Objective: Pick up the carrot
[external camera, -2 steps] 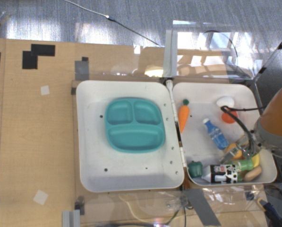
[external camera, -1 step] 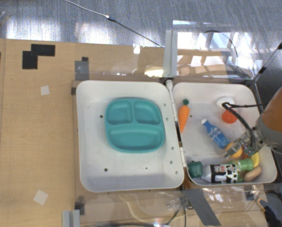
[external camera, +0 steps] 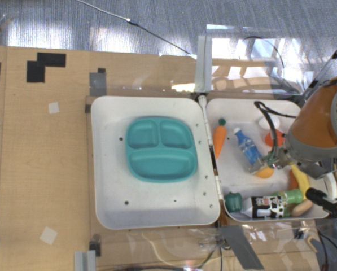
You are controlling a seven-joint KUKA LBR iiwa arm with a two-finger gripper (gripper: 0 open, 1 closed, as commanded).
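Note:
The carrot (external camera: 219, 140), orange with a small green top, lies upright along the left wall of the right bin (external camera: 236, 185), close to the divider. My gripper (external camera: 272, 161) reaches in from the right and hangs low over the middle of that bin, right of the carrot and apart from it. Its tip sits by a blue water bottle (external camera: 248, 149) and a small orange fruit (external camera: 264, 173). The grey wrist with its orange band (external camera: 320, 123) covers the bin's right side.
The left bin (external camera: 109, 202) holds a teal divided plate (external camera: 160, 149). Along the right bin's front wall lie a green-capped bottle with a black and white label (external camera: 264, 205), a yellow banana (external camera: 300, 179) and a tan piece (external camera: 301, 208). A white and red item (external camera: 270, 130) lies behind the arm.

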